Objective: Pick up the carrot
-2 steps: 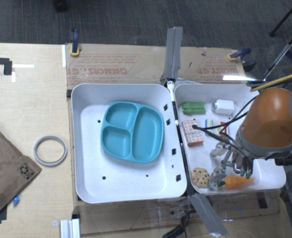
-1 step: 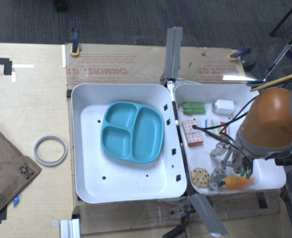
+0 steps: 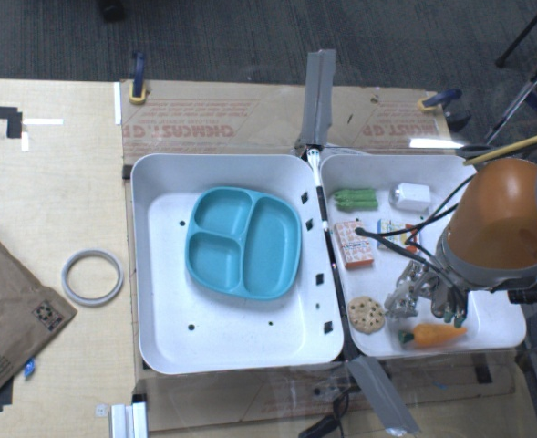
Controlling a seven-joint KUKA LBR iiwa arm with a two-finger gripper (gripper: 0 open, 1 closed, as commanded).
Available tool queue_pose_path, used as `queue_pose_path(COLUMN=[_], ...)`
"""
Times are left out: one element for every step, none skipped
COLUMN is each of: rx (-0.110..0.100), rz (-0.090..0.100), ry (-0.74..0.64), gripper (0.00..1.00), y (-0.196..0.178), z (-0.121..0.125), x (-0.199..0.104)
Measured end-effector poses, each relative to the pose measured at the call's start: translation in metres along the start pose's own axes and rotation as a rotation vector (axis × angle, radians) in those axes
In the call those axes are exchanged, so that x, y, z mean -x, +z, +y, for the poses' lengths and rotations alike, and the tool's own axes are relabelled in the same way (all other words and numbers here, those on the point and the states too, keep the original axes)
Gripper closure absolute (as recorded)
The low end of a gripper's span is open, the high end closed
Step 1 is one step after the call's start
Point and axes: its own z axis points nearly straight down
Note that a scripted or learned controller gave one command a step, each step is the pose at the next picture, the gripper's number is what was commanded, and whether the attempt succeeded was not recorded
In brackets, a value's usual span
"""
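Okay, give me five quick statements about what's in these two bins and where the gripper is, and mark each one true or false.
1. The carrot lies in the right bin, near its front edge. True.
2. The blue plate sits in the right bin. False: it sits in the left bin, with its three compartments bare.
3. The gripper is over the right bin, just above the carrot in this view. True.
4. The cookie rests on the blue plate. False: it lies in the right bin, left of the carrot.
5. The green item lies at the back of the right bin. True.
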Motion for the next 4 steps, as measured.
queue_pose_path(rx=[-0.001, -0.001, -0.001, -0.001], rz=[-0.004, -0.004, -0.005, -0.002], ry=[0.198, 0.198, 0.119, 0.124], gripper=[1.00, 0.00, 0.00, 0.00], y=[-0.120, -0.120, -0.161, -0.037], z=[-0.014, -0.014, -0.002, -0.028], x=[0.006, 0.006, 0.040, 0.010])
